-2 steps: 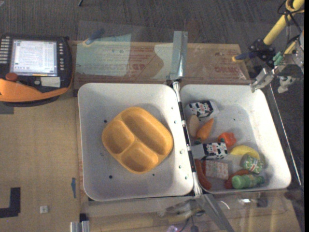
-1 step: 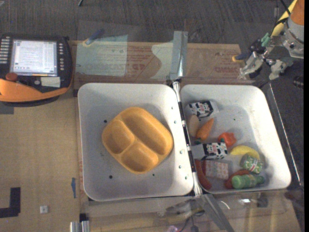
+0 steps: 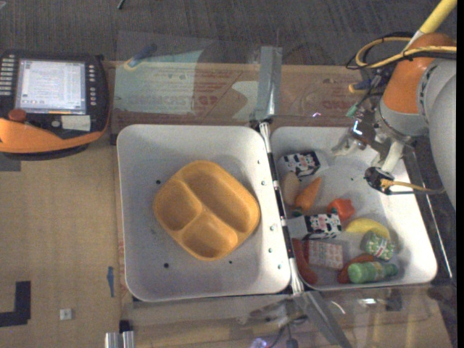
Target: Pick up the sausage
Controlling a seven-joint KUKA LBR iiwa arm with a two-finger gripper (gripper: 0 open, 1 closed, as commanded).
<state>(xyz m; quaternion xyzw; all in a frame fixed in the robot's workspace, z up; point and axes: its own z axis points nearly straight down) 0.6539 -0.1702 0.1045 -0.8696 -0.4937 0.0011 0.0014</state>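
Note:
The sausage [image 3: 304,262], a dark red curved piece, lies along the left wall of the right bin [image 3: 424,227] near its front corner, partly under a small packet [image 3: 328,253]. My gripper [image 3: 361,141] hangs over the back of the right bin, well behind the sausage and to its right. Nothing shows between it and the bin floor there.
The right bin also holds two cow-print cartons [image 3: 302,164] [image 3: 321,225], a carrot [image 3: 308,193], a red item [image 3: 342,209], a banana [image 3: 368,228], a can [image 3: 380,246] and a green bottle [image 3: 370,271]. A yellow divided plate [image 3: 206,209] sits in the left bin [image 3: 138,259]. A teach pendant [image 3: 51,100] lies far left.

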